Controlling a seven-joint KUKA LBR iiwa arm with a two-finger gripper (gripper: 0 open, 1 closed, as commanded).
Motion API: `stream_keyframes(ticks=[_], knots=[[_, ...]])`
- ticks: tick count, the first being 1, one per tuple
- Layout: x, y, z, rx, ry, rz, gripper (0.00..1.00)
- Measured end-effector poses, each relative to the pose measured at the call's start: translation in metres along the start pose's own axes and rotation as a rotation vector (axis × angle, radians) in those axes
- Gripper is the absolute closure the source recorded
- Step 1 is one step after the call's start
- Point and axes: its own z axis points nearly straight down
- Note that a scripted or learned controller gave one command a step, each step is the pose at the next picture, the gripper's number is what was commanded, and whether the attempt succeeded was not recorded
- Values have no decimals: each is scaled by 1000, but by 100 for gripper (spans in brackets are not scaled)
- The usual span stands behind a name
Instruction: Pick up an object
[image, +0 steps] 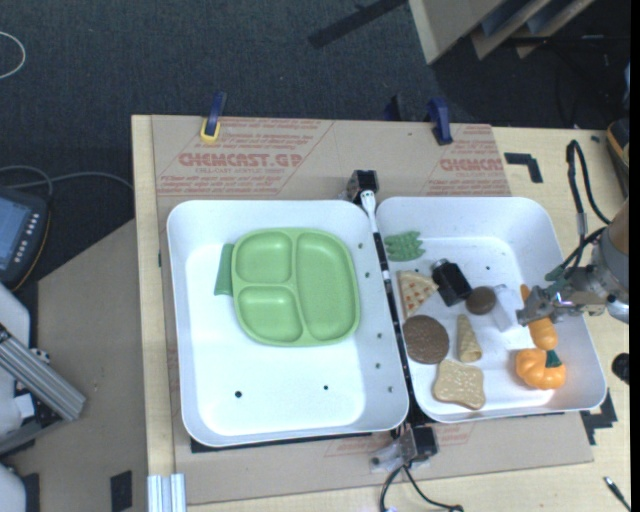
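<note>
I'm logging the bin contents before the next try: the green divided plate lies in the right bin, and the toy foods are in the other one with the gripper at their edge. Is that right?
Not quite. The camera view shows the green divided plate in the left bin, not the right. The toy foods, such as the orange pumpkin and the brown cookie, lie in the right bin, with the gripper at their right edge.

The brown cardboard sheet (300, 150) under the two bins carries red print. Behind the left bin it reads "CHEMCAST G P", with a smaller line above too fine to read. Behind the right bin the same word shows in part, seemingly "CHEMCAS", cut off by the bin.
</note>
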Motion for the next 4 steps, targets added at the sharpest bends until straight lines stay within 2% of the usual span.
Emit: stream_keyframes(ticks=[1, 2, 3, 4], knots=[[0, 2, -31, 1, 1, 0, 100], [38, 31, -40, 3, 2, -4, 100], [86, 65, -25, 4, 3, -4, 100], [113, 89, -18, 4, 2, -3, 100]])
